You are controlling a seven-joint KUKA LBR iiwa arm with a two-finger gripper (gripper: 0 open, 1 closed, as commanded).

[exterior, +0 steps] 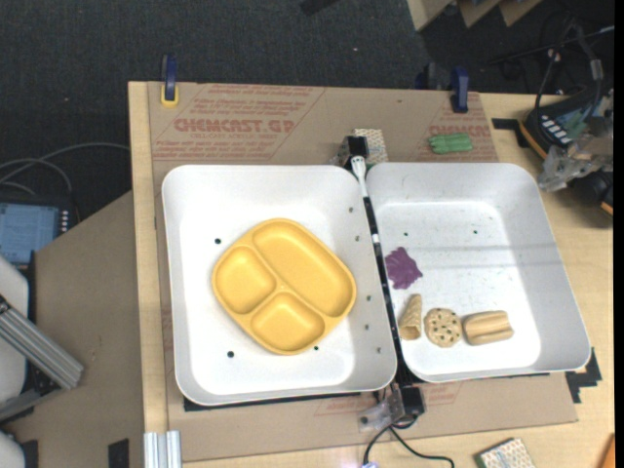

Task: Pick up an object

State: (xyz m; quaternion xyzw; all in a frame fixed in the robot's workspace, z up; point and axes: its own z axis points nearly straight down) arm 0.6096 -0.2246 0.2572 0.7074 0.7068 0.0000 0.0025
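Note:
In the right bin point(507, 203) lie several small toy foods near its front left: a purple bunch of grapes point(402, 266), a tan cone-shaped piece point(410, 317), a round chocolate-chip cookie point(443, 328) and a tan bread roll point(487, 327). The last three sit in a row, close together. In the left bin point(195, 203) a yellow divided plate point(283, 285) with three compartments rests flat in the middle.
The bins stand on a brown cardboard sheet point(244, 115) on the bench. A green object point(450, 144) lies on the cardboard behind the right bin. Blue clamps point(170, 78) hold the sheet's far edge. Cables and gear point(570, 135) crowd the far right.

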